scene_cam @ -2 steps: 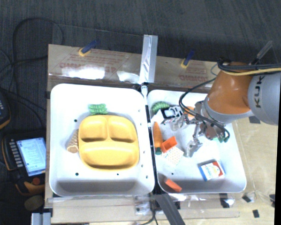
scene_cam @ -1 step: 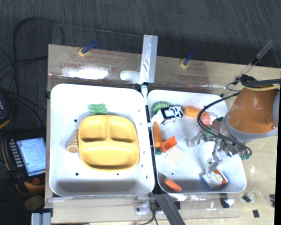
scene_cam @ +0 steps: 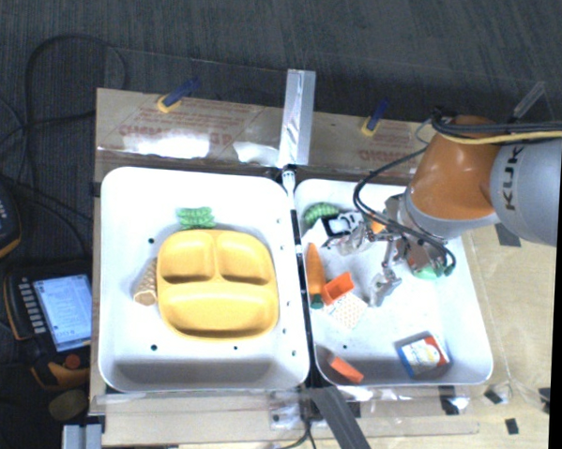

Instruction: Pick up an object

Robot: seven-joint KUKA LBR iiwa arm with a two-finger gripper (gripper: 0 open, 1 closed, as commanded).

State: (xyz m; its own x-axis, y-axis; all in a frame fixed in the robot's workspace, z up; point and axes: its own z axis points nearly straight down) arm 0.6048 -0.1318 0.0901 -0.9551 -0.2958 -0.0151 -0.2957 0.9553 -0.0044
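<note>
My gripper (scene_cam: 368, 263) hangs over the middle of the right bin (scene_cam: 469, 318), below the orange wrist band. It is open, and nothing shows between its fingers. Just left of it lie an orange carrot (scene_cam: 313, 267) and a small orange block (scene_cam: 338, 288), with a pale waffle-textured piece (scene_cam: 349, 313) below the block. A green curved object (scene_cam: 319, 211) sits at the bin's far left corner. Another green object (scene_cam: 431, 267) peeks out from under the wrist. A blue, white and red box (scene_cam: 420, 353) and an orange piece (scene_cam: 346, 370) lie near the front wall.
The left bin (scene_cam: 120, 257) holds a yellow divided plate (scene_cam: 218, 281), a green leafy item (scene_cam: 195, 216) behind it and an ice-cream cone (scene_cam: 146, 282) at its left. A raised divider (scene_cam: 298, 267) separates the bins. Cables run along the arm.
</note>
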